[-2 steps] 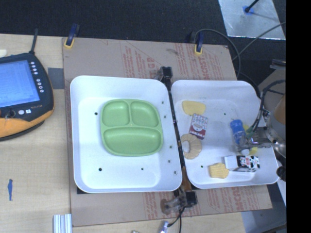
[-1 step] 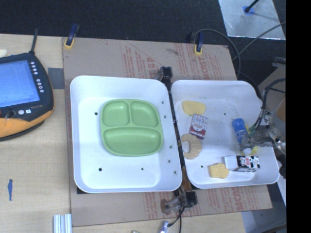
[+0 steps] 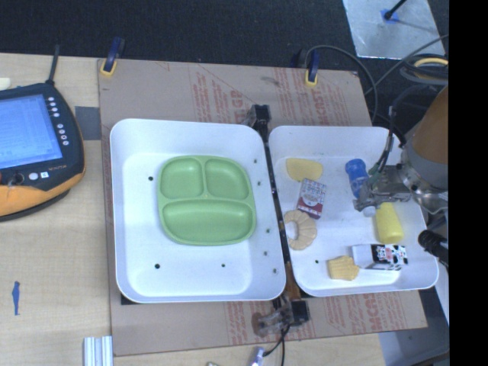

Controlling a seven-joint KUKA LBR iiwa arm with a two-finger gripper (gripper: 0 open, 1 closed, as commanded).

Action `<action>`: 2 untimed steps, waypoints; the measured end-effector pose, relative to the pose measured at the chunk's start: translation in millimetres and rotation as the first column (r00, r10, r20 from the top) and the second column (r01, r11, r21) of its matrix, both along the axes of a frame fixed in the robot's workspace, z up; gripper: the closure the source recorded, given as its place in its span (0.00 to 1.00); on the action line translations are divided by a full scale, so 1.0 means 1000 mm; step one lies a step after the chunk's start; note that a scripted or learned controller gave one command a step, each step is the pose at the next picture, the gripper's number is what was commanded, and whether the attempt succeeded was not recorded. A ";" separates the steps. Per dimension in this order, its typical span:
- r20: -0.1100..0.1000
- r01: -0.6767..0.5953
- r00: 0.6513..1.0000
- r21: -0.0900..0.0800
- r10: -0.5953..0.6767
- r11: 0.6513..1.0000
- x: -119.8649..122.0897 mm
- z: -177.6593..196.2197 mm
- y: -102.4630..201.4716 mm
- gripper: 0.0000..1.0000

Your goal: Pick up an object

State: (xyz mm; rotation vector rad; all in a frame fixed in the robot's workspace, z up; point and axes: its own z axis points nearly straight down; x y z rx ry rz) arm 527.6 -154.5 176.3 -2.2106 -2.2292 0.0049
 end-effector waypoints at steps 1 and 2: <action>0.000 0.002 1.000 0.000 -0.002 1.000 0.000 0.000 0.000 0.00; -0.003 0.001 1.000 0.000 -0.001 1.000 0.030 -0.085 -0.007 0.00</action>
